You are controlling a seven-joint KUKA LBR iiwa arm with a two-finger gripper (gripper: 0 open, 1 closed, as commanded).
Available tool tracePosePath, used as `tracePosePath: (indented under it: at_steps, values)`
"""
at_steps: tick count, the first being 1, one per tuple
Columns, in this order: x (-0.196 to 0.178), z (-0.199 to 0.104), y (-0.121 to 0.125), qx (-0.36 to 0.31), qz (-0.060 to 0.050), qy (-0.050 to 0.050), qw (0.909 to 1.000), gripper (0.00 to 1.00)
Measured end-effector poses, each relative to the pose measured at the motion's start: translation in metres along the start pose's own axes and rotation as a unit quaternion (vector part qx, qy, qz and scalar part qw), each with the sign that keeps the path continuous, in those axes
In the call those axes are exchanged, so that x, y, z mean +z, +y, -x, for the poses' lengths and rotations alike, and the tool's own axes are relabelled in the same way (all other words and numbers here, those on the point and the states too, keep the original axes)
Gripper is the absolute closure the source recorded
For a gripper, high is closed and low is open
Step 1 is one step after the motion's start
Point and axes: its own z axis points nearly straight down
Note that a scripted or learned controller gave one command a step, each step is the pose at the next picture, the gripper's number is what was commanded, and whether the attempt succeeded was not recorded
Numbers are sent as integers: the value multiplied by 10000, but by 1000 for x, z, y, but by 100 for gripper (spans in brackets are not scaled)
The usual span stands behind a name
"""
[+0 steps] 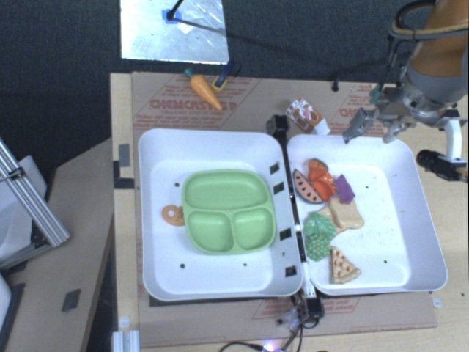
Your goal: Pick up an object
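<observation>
My gripper (374, 127) hangs above the far rim of the right bin (410, 218), fingers spread apart with nothing between them. Down in that bin's left half lie toy foods: a watermelon slice (307, 188), a red-orange piece (319, 171), a purple piece (344, 189), a tan piece (346, 215), a green leafy piece (318, 235) and a pizza slice (341, 265). All of them sit well below and left of the gripper.
The left bin (157, 160) holds a green divided plate (226, 211) and a small orange ring (173, 215). Behind the bins a toy carrot (205, 92) and a small wrapped item (303, 114) rest on the cardboard. A foil sheet (174, 20) lies farther back.
</observation>
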Motion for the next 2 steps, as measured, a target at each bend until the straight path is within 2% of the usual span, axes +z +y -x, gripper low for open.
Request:
tracePosePath:
  at_steps: [1,2]
  values:
    - [43,-2,-5,7,-15,-1,10000,0]
    - [103,-10,-4,1,-19,3,10000,0]
